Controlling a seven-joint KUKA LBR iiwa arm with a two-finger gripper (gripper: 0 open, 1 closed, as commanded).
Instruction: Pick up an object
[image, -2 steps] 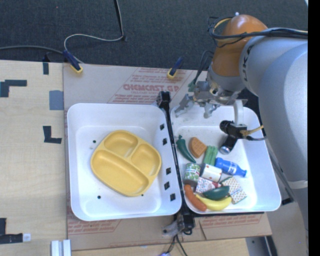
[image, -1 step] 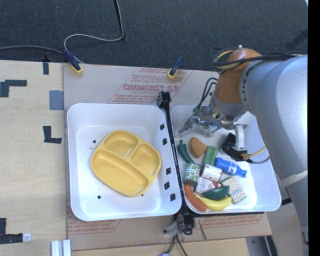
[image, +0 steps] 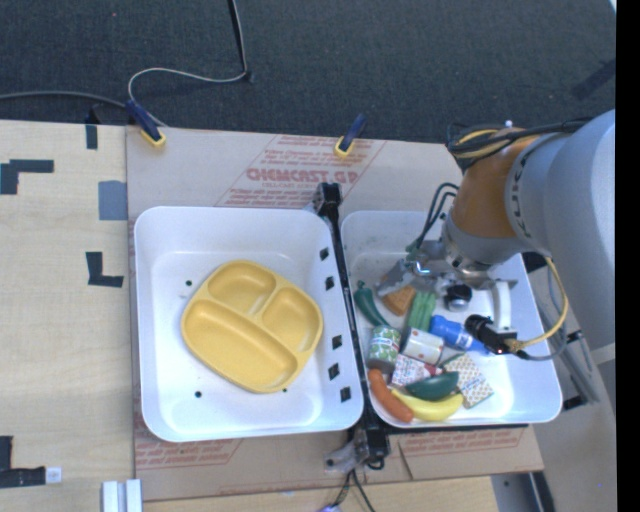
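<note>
Cardboard-covered surface (image: 280, 170) is bearing two bins; the pincer (image: 418, 268) is sitting low over the right bin's (image: 545, 395) jumbled toy food (image: 420, 370), its grip impossible to tell.

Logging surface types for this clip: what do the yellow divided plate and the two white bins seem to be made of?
The yellow divided plate looks like moulded plastic with a matte finish: uniform colour, soft rounded compartment ridges. The left white shallow bin and right white shallow bin look like smooth, slightly glossy plastic with rounded rims, though coated metal can't be ruled out.
</note>
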